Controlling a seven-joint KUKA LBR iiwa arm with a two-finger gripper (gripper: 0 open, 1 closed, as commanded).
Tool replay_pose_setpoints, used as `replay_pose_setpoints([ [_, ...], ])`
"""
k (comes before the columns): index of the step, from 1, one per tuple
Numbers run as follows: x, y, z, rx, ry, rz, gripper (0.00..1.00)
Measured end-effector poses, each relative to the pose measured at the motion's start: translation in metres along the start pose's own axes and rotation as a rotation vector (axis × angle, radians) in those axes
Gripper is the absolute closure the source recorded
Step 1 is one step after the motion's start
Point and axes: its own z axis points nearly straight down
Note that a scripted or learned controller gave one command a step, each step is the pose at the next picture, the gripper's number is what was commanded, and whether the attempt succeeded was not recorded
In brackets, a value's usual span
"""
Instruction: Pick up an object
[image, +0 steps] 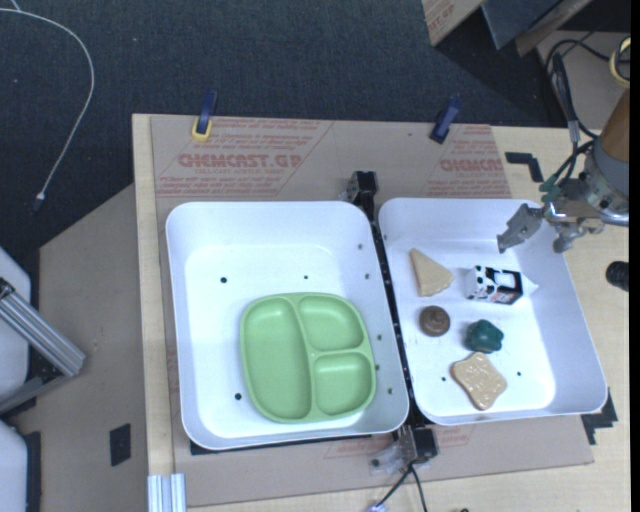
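The gripper (545, 226) hangs over the far right part of the right bin (570, 330), its two fingers spread apart with nothing between them. One finger (515, 228) points down-left toward the bin floor and the other sits near the bin's right wall. None of the objects touches it.

Five small things lie in the right bin. Nearest the gripper is a black-and-white cow toy (495, 285), just below and left of it. Left of the cow lies a tan wedge (430, 272). Below the wedge is a round brown disc (434, 321), and right of that a dark green lump (485, 336). Closest to the near edge is a tan cracker-shaped piece (479, 380), well apart from the gripper.

The left bin (200, 300) holds one green divided plate (306, 356) with three compartments.
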Motion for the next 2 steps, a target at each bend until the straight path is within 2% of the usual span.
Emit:
replay_pose_setpoints([
  [1, 0.001, 0.003, -0.008, -0.014, -0.003, -0.004, 0.0],
  [2, 0.001, 0.012, 0.038, -0.012, -0.002, -0.004, 0.0],
])
